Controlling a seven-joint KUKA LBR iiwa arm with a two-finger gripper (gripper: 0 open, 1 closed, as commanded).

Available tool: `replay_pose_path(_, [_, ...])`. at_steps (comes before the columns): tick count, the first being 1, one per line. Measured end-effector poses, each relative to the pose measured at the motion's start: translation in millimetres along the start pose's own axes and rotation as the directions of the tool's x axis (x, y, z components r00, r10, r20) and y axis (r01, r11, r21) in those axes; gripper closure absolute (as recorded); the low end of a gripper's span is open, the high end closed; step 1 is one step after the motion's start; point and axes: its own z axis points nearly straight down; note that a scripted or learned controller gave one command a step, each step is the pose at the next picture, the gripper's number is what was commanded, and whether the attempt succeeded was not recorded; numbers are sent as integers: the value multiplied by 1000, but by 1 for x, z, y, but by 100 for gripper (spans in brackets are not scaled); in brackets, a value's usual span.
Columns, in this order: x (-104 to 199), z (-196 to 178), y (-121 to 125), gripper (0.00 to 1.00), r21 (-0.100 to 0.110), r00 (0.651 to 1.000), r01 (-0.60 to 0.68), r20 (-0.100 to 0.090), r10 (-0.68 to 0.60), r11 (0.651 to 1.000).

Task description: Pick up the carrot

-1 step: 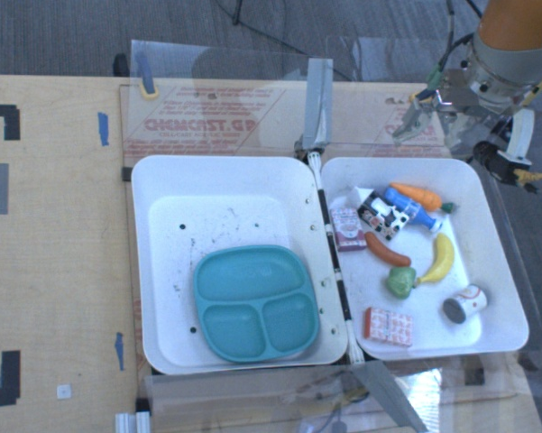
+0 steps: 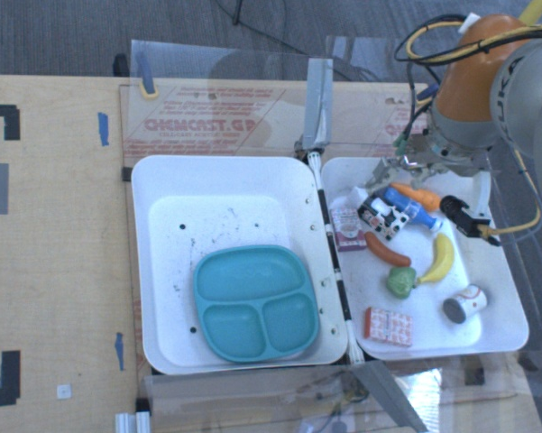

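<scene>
The carrot (image 2: 423, 195) is a short orange piece lying at the back of the right bin (image 2: 505, 327), partly under the arm's wrist. A blue and white tube (image 2: 415, 209) lies right against its near side. My gripper (image 2: 381, 215) hangs low over the bin, a little left of the carrot and the blue tube. Its black and white tip is close to the bin floor. Nothing shows between its fingers.
In the right bin lie a red sausage (image 2: 388, 249), a banana (image 2: 439, 260), a green broccoli piece (image 2: 400, 282), a red patterned packet (image 2: 390, 326), a small white cup (image 2: 464, 305) and a wrapper (image 2: 347, 225). A teal divided tray (image 2: 252, 301) sits in the left bin (image 2: 162, 197).
</scene>
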Motion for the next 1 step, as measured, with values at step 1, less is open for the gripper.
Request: replay_pose_path(1, [-77,51,-7,0,-2,992,126,-9,-126,992])
